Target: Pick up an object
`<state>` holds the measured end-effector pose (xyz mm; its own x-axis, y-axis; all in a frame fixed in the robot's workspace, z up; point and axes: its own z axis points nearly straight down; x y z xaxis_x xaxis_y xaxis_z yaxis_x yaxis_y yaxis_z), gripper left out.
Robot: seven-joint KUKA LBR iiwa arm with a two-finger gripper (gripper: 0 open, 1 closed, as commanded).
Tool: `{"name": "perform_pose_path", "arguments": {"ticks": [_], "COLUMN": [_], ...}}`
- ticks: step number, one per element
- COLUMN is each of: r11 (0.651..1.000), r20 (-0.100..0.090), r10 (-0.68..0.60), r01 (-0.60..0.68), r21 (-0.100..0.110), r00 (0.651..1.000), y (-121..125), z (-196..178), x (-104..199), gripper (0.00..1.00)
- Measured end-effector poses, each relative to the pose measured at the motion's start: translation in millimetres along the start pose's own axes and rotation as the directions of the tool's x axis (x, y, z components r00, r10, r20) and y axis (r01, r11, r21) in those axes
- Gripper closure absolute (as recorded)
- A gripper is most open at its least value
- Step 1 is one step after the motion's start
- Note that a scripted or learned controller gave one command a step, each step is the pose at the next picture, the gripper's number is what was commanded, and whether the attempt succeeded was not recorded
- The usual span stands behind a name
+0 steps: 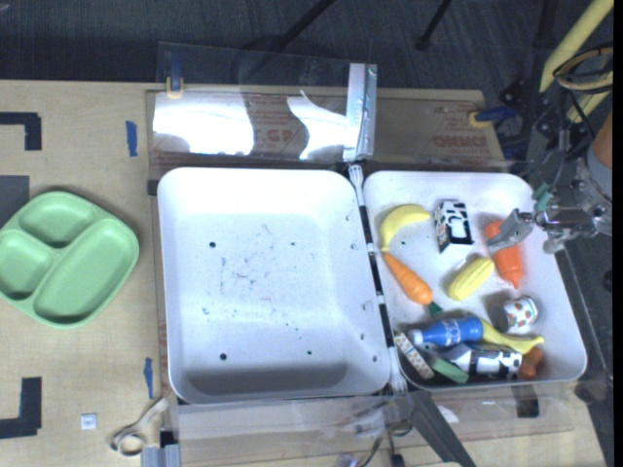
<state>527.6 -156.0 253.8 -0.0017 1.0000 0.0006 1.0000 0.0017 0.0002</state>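
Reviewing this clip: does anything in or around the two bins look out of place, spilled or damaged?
Nothing looks spilled or damaged. The toys are all crowded into the right bin, several piled at its near edge around the blue bottle. A green divided plate sits off to the left of the left bin.

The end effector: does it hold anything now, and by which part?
Cannot be told. The end effector hangs at the right bin's right edge, near an orange carrot.

No legible text anywhere. Cardboard panel (458,129) behind bins bore faint reddish print, too blurred to read. Small black-and-white carton (453,223), just left of fingers (533,220), carried white markings, unreadable. Blue bottle (450,333) label was indistinct.
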Motion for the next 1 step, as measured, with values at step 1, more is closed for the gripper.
{"name": "perform_pose_path", "arguments": {"ticks": [1], "r11": [1.000], "r20": [0.000], "r10": [0.009], "r01": [-0.009], "r21": [-0.001], "r00": [1.000], "y": [56.7], "z": [73.3], "x": [3.1], "gripper": [0.00]}}
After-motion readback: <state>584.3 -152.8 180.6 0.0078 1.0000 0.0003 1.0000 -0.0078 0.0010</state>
